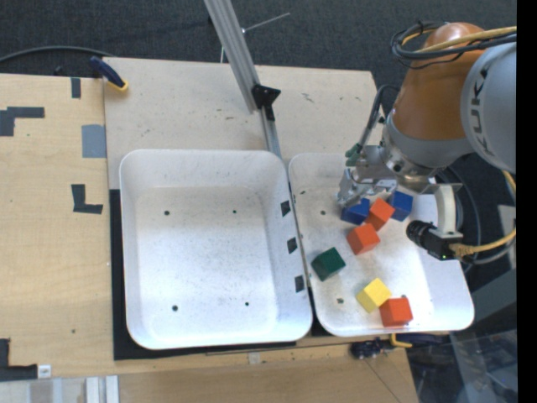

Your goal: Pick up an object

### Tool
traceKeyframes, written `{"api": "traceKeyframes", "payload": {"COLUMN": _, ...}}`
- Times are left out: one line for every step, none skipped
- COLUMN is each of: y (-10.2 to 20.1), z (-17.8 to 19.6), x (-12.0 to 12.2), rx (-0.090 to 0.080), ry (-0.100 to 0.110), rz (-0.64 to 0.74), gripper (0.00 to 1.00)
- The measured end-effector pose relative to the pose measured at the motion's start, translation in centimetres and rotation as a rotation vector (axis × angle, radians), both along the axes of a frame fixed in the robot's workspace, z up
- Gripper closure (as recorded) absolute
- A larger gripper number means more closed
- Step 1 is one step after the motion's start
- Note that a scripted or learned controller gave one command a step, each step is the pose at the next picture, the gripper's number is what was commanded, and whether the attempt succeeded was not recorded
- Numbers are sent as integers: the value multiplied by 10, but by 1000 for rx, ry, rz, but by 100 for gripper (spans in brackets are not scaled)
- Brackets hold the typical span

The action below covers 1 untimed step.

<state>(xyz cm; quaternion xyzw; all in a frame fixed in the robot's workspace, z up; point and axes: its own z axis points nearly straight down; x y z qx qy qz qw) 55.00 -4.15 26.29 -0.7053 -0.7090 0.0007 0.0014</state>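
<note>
The right bin [436, 305] holds several small blocks. A blue block [357, 211] lies under my gripper [359, 193], which reaches down at the bin's upper middle. Beside it are an orange block [381, 211] and another blue block [401, 204]. A larger orange block [363, 238] sits just below them. A dark green block [328, 264] lies toward the bin's left side. Near the front are a yellow block [374, 294] and an orange-red block [396, 311]. The arm's body hides how the gripper meets the blue block.
The left bin [134, 225] sits next to the right one, divided by a raised rim [294, 233]. A slanted metal pole [239, 49] crosses above the bins' back edge. Cables [470, 242] hang at the arm's right side.
</note>
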Motion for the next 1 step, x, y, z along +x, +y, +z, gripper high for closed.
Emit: {"api": "traceKeyframes", "payload": {"y": 43, "z": -7, "x": -1, "rx": 0, "ry": -1, "rz": 0, "gripper": 100}}
